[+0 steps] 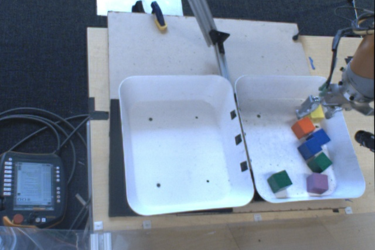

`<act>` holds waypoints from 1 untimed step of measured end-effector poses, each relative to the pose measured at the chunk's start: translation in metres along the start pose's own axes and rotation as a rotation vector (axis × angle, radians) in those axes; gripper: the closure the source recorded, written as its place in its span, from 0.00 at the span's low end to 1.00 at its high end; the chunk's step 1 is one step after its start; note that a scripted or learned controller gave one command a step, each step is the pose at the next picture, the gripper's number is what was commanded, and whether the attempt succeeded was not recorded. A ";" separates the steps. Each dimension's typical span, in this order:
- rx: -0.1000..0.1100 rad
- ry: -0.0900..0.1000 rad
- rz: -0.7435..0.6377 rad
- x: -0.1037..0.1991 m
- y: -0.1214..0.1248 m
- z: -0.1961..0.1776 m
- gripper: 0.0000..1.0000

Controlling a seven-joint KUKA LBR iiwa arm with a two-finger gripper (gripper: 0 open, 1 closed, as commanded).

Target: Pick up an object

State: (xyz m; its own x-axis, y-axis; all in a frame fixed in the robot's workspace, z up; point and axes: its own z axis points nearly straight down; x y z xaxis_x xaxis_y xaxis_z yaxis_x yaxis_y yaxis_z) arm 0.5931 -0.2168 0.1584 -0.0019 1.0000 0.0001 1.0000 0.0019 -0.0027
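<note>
My gripper [313,107], right of frame, sits over a yellow block [317,113]; I cannot tell its grip. Blocks look cubic, unlabelled.

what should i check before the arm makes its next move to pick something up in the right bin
1. Gripper is over the right bin: ok, it sits near the bin's far right corner.
2. A target lies under it: ok, the yellow block is right at the fingertips, with the orange block just beside.
3. Block is between the fingers: cannot tell, the gripper body covers part of the yellow block.
4. Neighbours are clear of the target: not ok, the orange block and blue block crowd close along the bin's right side.
5. Other candidates are free-standing: ok, the green block and purple block sit apart near the front wall.
</note>
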 end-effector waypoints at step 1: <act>0.000 0.001 -0.001 0.000 0.000 0.052 0.00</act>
State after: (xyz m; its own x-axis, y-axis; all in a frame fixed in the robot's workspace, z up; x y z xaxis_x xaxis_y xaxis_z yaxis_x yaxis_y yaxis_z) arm 0.5928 -0.2164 0.1065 -0.0026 1.0000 0.0006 1.0000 0.0026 -0.0027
